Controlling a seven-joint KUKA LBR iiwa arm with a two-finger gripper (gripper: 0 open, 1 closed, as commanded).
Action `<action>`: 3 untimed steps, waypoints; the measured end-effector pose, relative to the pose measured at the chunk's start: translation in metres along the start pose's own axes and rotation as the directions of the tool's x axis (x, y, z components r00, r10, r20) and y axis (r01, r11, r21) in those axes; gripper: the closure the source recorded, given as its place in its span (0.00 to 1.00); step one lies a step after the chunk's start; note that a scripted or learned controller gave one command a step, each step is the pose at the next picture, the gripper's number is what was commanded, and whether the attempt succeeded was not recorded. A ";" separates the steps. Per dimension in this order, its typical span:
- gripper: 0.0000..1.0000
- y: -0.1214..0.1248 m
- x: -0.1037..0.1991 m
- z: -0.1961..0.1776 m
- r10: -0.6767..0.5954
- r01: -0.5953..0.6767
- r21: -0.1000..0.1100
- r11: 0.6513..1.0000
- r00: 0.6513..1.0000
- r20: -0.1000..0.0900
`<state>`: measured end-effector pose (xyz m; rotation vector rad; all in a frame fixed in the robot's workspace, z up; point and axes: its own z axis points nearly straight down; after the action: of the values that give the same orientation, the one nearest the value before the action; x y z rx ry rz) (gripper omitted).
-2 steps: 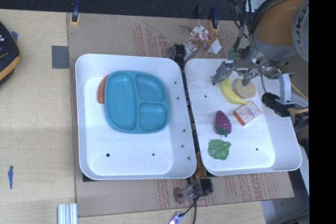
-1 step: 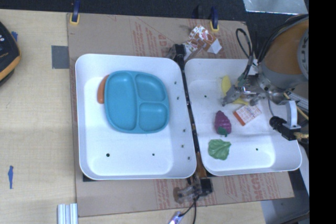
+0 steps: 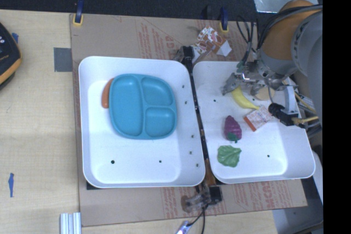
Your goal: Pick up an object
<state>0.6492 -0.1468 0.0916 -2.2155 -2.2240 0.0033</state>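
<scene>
In the right bin (image 3: 296, 164) my gripper (image 3: 248, 85) hangs at the far end, its fingers spread open. A yellow banana (image 3: 243, 99) lies just below and between them, with no finger touching it as far as I can see. Nearer the middle of this bin rest a purple eggplant-like toy (image 3: 232, 127), a green leafy toy (image 3: 229, 155) and a small orange and white packet (image 3: 258, 118).
The left bin (image 3: 93, 167) holds a blue divided plate (image 3: 143, 106), and an orange item (image 3: 105, 95) peeks out from its left edge. Crumpled wrappers (image 3: 211, 41) lie behind the bins. Cables and a black part (image 3: 282, 113) hang beside the arm at the right.
</scene>
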 end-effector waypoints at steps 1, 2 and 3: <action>0.00 -0.080 0.013 0.000 -0.002 0.002 0.001 1.000 1.000 0.001; 0.00 -0.123 0.042 0.001 -0.002 0.002 0.001 1.000 1.000 0.001; 1.00 -0.123 0.041 -0.009 -0.006 0.006 0.003 1.000 1.000 0.002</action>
<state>0.5261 -0.1066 0.1014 -2.2083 -2.2300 0.0090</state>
